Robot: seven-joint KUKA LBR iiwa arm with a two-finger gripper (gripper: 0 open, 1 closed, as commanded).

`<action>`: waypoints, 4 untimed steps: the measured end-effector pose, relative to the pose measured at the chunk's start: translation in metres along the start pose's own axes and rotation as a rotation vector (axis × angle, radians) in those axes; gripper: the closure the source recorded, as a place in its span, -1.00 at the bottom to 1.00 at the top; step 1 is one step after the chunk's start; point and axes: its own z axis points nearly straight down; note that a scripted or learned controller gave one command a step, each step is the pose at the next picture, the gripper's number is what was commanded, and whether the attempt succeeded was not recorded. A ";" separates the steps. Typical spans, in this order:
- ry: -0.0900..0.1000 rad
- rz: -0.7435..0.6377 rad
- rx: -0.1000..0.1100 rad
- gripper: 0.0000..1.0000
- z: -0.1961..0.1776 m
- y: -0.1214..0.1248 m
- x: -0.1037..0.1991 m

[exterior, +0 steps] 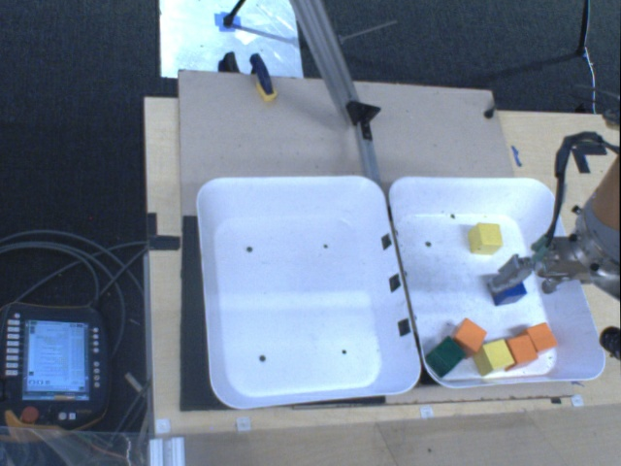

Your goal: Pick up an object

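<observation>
writing: none legible; the pendant [50, 365] screen at lower left is lit but its text is too small to read.
arm: grey, comes in from the right edge, with an orange patch at the edge above the wrist.
gripper [508, 282]: over the right bin [568, 357], right of its centre, pointing left.
fingers: cannot tell whether apart or together; the grey tip blurs into one mass.
blue block [508, 294]: in the right bin, directly under or against the gripper tip, lower part showing below it. Cannot tell whether it sits between the fingers or just beneath them.
yellow block [485, 238]: right bin, upper middle, up and left of the gripper tip, apart from it.
bottom cluster: along the right bin's near wall, well below the gripper tip. Left to right: green block [444, 356], orange block [470, 336], second yellow block [494, 356], then two more orange blocks [532, 344]. They sit touching or nearly so.
left bin [218, 260]: white, sits side by side with the right bin, rims meeting in the middle.
table [427, 124]: tan board under both bins.
pole [325, 47]: grey, slants from the top of the view down to the seam between the bins, with a black clamp [363, 114] on it.
back edge of the board: a yellow-handled clamp [262, 78] beside a black one.
floor: dark carpet, cables running to the pendant at left.
</observation>
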 end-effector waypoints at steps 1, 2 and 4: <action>0.000 0.001 -0.001 -1.00 0.000 0.000 0.000; 0.002 0.002 0.006 -1.00 0.061 -0.001 0.006; 0.001 0.002 0.004 -1.00 0.134 0.006 0.011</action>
